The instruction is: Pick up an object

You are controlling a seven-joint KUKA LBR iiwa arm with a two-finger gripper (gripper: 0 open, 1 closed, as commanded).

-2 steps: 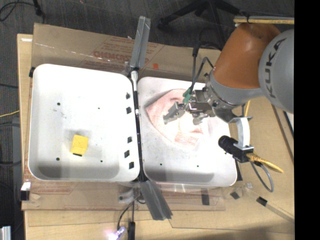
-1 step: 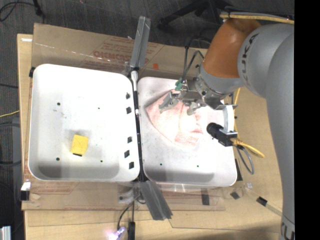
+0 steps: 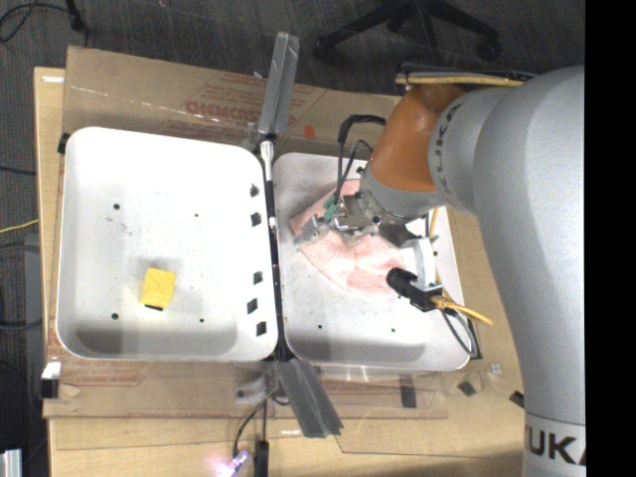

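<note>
The big grey arm [image 3: 497, 197] came in from the right side and bent down over the right bin [image 3: 298, 336]. It had an orange band [image 3: 407, 152] just above the wrist. The gripper [image 3: 338, 217] was low inside the right bin, near the top left part of it. I could not tell how the gripper was set, because it was small and mixed up with wires and shiny metal bits.

Under the gripper lay a pale pink cloth [image 3: 353, 261], flat on the floor of the right bin. The gripper seemed to be right at the top edge of the cloth, but I could not tell if it had hold of it.

A small yellow block [image 3: 158, 288] sat in the left bin [image 3: 89, 157], near the bottom left part. It was well apart from the gripper.

Both bins sat side by side on a counter [image 3: 50, 97] covered with brown cardboard [image 3: 179, 92].
</note>
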